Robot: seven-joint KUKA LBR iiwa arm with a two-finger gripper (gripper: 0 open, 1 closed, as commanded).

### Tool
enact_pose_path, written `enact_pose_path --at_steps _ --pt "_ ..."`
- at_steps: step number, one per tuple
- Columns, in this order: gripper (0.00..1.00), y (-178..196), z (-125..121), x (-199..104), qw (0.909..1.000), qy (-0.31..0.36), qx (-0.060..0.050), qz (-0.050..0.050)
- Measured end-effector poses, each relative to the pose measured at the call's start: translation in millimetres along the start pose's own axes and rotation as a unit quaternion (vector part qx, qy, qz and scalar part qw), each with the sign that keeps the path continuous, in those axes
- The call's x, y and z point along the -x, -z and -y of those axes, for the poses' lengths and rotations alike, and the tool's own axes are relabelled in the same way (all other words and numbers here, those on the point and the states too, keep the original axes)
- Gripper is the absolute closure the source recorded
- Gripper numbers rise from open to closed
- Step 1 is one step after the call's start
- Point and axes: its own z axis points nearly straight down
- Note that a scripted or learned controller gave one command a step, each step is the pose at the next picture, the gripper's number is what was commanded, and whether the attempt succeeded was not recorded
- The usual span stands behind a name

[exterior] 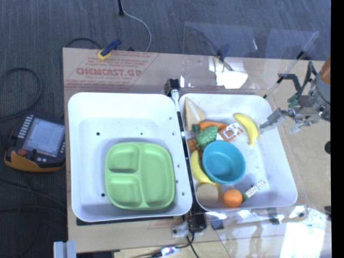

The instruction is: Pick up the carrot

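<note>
A brown bench top (107, 69), printed with red lettering, is seen carrying two shallow white bins set side by side and touching: the left bin (86, 117) and the right bin (279, 171). A yellow and blue clip (109, 48) is fixed at the far edge.

Robotics lab: teach pendant (35, 144), bins (80, 112), cables.

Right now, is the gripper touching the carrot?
Apart. The camera view shows the gripper at the right bin's right rim, with bare white floor and a banana between it and the carrot.
</note>
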Motion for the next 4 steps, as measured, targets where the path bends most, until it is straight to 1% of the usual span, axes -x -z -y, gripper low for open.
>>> enact_pose_path --at_steps 1,2,3,4 --pt "0.00 -163 61 -84 0.9950 -0.100 -0.001 -0.002" --pt "0.00 -81 59 -152 0.9992 0.040 0.001 -0.001" --pt "0.00 16 60 -81 0.9849 0.173 0.003 0.002" --pt "0.00 -57 -5 -134 0.9819 0.190 -0.002 -0.002"
